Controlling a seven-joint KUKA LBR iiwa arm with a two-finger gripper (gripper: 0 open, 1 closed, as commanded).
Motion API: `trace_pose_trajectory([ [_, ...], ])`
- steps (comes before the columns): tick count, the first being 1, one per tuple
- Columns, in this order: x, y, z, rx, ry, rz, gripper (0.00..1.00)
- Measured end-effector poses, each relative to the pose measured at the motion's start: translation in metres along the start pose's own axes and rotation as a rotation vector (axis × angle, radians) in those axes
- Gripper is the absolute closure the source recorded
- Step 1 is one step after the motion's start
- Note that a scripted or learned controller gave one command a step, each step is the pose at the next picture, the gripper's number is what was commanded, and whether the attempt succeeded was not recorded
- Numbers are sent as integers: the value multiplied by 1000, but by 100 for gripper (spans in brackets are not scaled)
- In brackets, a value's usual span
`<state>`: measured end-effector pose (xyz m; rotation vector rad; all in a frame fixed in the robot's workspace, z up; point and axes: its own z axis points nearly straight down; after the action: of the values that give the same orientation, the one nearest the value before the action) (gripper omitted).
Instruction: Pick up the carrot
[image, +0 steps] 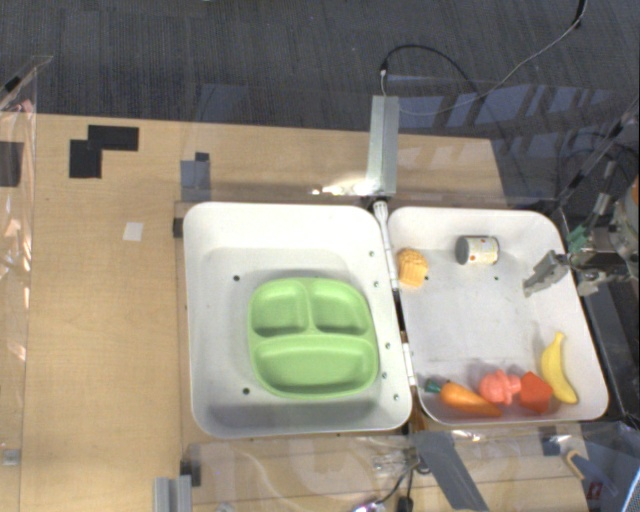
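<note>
The carrot (468, 398) is orange with a small green top pointing left. It lies flat along the front wall of the right bin (470, 320), near that bin's front left corner. A pink toy (497, 386) touches its right end. My gripper (566, 279) hangs over the right bin's right rim, well behind and to the right of the carrot. It is open with nothing between its fingers.
A red toy (536, 392) and a yellow banana (558, 368) sit to the right of the pink toy. A yellow corn piece (412, 266) and a small grey can (478, 250) lie at the back of the right bin. The left bin (215, 300) holds a green divided plate (312, 335).
</note>
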<state>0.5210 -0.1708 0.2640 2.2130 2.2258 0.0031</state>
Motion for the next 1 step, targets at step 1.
trace_pose_trajectory([
  [1, 31, -20, 107, 1, 0, 71, 0],
])
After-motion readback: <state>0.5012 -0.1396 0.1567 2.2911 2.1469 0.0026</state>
